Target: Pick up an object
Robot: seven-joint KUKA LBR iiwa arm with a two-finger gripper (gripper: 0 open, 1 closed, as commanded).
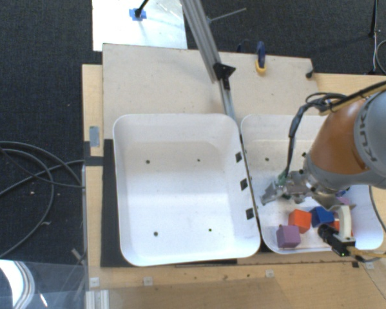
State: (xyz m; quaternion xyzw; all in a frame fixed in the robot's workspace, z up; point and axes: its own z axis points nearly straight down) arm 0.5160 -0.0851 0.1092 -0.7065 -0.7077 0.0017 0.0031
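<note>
Blocks cluster at the lower right of the frame in the right bin (pixel 260 172): orange block (pixel 301 219), blue block (pixel 321 216), purple block (pixel 288 235). End effector (pixel 275 190) hangs just above-left of them; whether it is open I cannot tell. Approach step; next it must descend over one block

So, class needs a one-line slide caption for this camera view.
Grey and orange arm's gripper reaches into the right white bin near an orange block, blue block and purple block.
</note>
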